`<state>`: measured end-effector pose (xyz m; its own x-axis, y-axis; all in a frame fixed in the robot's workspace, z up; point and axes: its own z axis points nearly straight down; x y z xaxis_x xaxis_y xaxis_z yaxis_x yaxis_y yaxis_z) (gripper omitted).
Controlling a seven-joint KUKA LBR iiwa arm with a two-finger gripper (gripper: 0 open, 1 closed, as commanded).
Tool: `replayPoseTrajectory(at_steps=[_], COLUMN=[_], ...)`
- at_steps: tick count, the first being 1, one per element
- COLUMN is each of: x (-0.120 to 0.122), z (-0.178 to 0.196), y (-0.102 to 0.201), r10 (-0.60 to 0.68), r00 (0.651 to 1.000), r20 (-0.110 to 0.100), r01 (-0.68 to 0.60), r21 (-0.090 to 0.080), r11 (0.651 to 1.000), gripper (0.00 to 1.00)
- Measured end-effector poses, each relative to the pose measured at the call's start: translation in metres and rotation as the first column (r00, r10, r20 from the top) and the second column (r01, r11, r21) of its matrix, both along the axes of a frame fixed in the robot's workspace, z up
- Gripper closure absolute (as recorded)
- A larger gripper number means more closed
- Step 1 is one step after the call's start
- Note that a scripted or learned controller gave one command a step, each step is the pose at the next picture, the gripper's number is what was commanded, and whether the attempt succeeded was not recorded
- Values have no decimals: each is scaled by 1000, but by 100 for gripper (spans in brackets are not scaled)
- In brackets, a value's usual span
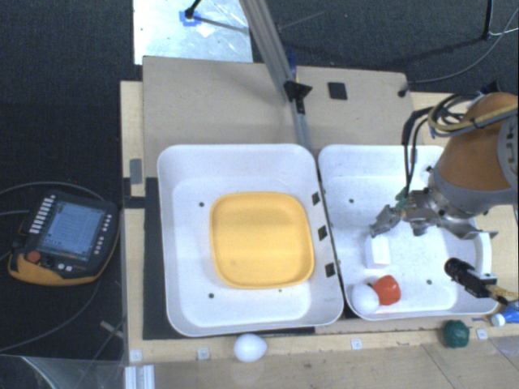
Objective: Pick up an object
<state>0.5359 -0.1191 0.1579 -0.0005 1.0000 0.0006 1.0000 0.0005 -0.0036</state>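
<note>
Robot gripper (399, 220), fingers spread open and empty, hovers over the right bin (349, 168) just above a white block (377, 252)

The pale wooden worktop (130, 136) is carrying a large tan board (219, 104), and two shallow white bins are sitting side by side on it, their inner rims touching. The left bin (182, 217) is lying toward the middle, the right bin (349, 168) just beside it. Along the worktop's near edge, a white egg-shaped object (250, 348) is resting just outside the left bin's front rim, and a dark green ball (456, 333), possibly a small fruit, is sitting near the right bin's front corner. A small black square (337, 91) is lying flat on the board's far part.
</note>
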Motion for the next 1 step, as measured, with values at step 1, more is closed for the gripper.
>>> replayPoseTrajectory(at_steps=[1], x=[-11], z=[-50], y=[0], r10=[-1], r00=[1000], r20=[0], r01=[1], r21=[0], r11=[1000], gripper=[0])
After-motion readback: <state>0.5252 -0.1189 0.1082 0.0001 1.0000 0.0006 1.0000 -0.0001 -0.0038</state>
